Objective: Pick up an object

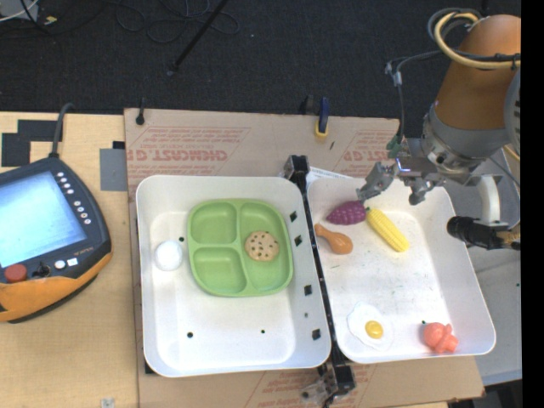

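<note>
Even, bright overhead light washes the white bins (pixel 161 347) pale; shadows stay faint, the backdrop dark, focus slightly soft.

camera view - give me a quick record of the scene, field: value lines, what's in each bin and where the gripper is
left bin: green divided plate with a cookie in its right compartment; white ball beside the plate's left edge
right bin: purple grapes, corn cob, drumstick, fried egg, pink toy
gripper: open, above the right bin's far edge, holding nothing
nearest items to gripper: grapes and corn
outside bins: tablet controller at left
</note>
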